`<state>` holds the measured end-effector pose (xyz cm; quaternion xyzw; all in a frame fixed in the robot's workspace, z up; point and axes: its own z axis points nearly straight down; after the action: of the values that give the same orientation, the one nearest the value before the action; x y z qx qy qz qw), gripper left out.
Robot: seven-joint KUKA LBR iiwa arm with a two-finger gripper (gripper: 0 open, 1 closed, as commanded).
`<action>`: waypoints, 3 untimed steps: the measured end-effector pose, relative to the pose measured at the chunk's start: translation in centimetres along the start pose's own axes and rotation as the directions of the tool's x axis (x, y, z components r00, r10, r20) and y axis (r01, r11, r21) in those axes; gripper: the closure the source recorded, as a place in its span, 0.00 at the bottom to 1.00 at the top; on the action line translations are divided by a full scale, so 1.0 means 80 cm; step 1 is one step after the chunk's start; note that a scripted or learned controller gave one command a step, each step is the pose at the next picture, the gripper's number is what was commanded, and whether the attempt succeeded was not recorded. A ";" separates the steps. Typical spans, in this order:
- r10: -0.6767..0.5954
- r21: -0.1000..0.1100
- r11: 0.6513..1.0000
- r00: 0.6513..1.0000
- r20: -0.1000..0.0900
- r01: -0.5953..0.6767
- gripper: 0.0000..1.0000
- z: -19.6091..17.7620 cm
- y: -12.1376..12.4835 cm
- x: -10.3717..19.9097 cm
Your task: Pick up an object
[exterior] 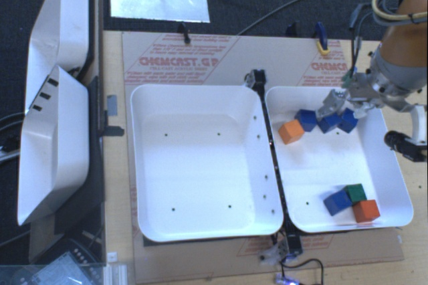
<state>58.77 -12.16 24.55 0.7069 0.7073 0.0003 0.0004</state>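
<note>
Over at the right bin (398, 178) now, with the arm (401, 43) reaching in from 3 o'clock and the gripper (340, 106) poised at roughly 12 o'clock of that bin, right above a huddle of blue blocks (326, 123). Hard to call how wide the gripper stands from this slant: cannot tell, and nothing visibly held. Looks like three blue pieces packed in a row there, touching or very nearly so, with an orange cube (291, 132) just beside them at their 8 o'clock, slightly apart. Down at 5 o'clock of the same bin, a second little group: a blue block (336, 202), a green block (355, 192) and an orange-red block (366, 211), pressed close together near the rim. Beside all this, at 9 o'clock, the left bin (144, 163). Judging by the position, lining up on the blue huddle, pick not yet made. As for handling: probably small, light, rigid blocks, foam or wood by the look, nothing fragile, flat faces that ought to grip well and not slip much. Best hold likely across two opposite flat faces, squarely, not corner to corner. Trouble spot here: crowding, with little room to get down between neighbours, so a risk of shoving them aside or landing on top. Easier prize, arguably, the orange cube, with free space on most sides.
</note>
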 end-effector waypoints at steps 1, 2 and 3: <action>0.000 0.011 1.000 1.000 -0.002 0.000 0.00 0.160 0.060 -0.006; -0.003 -0.002 1.000 1.000 0.000 0.003 0.00 0.183 0.076 -0.082; -0.001 -0.001 1.000 1.000 0.000 0.001 1.00 0.172 0.075 -0.084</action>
<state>64.79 -18.91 10.83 0.7067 0.7075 0.0007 0.0010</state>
